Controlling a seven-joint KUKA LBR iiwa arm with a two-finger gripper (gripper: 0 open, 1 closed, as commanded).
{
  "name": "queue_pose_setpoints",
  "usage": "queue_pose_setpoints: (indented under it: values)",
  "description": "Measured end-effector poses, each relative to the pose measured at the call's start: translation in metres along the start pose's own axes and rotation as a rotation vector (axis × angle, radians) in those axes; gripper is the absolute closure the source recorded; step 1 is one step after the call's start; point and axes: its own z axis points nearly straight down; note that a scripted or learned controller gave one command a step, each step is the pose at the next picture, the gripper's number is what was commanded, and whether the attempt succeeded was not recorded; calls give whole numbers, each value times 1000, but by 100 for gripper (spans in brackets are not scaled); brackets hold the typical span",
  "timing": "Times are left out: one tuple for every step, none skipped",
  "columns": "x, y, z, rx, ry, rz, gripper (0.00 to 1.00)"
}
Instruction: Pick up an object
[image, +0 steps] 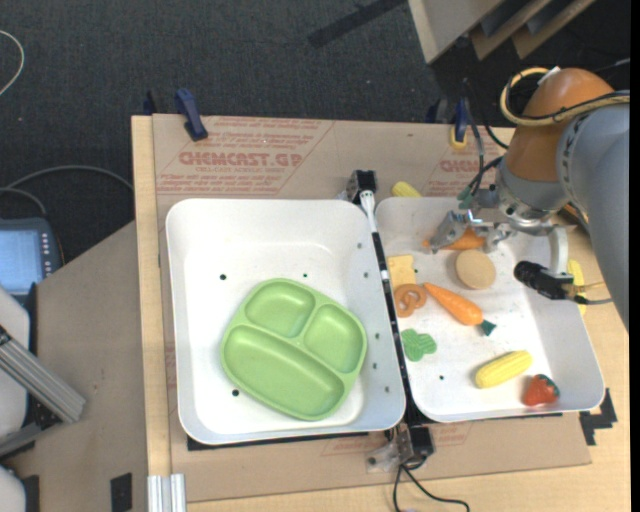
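Observation:
My gripper (480, 224) is down in the back of the right bin (575, 345), just above a small orange piece (455, 240) that pokes out to its left. A tan egg-shaped thing (475, 270) lies directly in front of the gripper. Further forward lie a carrot (453, 304), an orange ring (408, 299), a pale yellow wedge (401, 269), a green leafy piece (417, 345), a yellow corn cob (502, 368) and a red strawberry (539, 391).
The left bin (200, 250) holds a green divided plate (294, 346). A small yellow thing (406, 190) sits at the right bin's back rim. The raised divider between the bins (385, 290) runs close to the ring and wedge.

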Motion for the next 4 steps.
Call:
queue_pose_setpoints:
  values:
    - [0, 0, 0, 0, 0, 0, 0]
    - [0, 0, 0, 0, 0, 0, 0]
    - [0, 0, 0, 0, 0, 0, 0]
    - [-3, 0, 0, -1, 0, 1, 0]
